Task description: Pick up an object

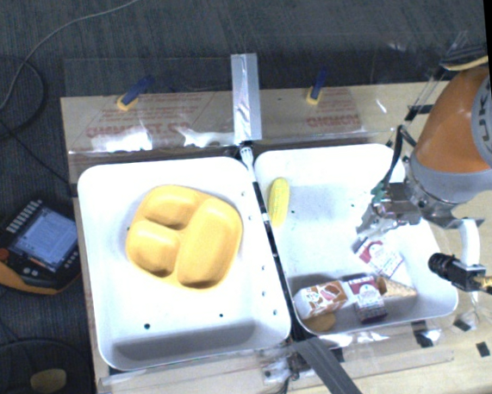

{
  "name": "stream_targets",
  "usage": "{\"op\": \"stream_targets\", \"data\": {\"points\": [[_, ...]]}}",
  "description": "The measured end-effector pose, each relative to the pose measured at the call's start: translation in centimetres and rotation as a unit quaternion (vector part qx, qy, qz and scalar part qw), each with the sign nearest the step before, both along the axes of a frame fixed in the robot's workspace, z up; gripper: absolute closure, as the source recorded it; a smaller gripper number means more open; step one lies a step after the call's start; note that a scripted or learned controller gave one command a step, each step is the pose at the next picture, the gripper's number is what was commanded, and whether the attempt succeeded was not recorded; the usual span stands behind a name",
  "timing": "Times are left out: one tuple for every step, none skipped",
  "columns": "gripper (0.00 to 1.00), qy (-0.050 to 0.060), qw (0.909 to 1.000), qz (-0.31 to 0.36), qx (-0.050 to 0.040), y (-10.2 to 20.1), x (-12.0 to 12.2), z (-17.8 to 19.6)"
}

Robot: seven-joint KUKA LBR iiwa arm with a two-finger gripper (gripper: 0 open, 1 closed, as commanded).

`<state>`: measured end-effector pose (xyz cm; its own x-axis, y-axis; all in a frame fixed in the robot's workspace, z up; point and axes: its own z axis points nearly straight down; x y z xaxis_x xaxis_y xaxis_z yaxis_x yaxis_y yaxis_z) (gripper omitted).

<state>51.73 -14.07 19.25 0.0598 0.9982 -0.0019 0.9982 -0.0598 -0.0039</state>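
Crinkly snack packets (pixel 353 297) look light, slippery; gripper (pixel 377 225) hovers above, jaw state impossible to tell.

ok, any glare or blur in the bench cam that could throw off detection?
Camera view: glare on the clear plastic sheet behind the bins and on the taped divider strip; white bin walls near blown out; soft shadow under the yellow moulded plastic tray; gripper and the small wrapped packets beneath it look soft, hard to separate; dark floor underexposed.
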Motion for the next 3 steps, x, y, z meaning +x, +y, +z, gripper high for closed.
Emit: {"op": "stream_targets", "data": {"points": [[1.00,0.001,0.9956,-0.093,-0.0004,-1.7,-3.4,-4.7],[1.00,0.000,0.9999,-0.012,0.0008,1.1,-3.2,0.7],[1.00,0.000,0.9992,-0.040,0.0009,5.7,-3.2,0.7]]}}
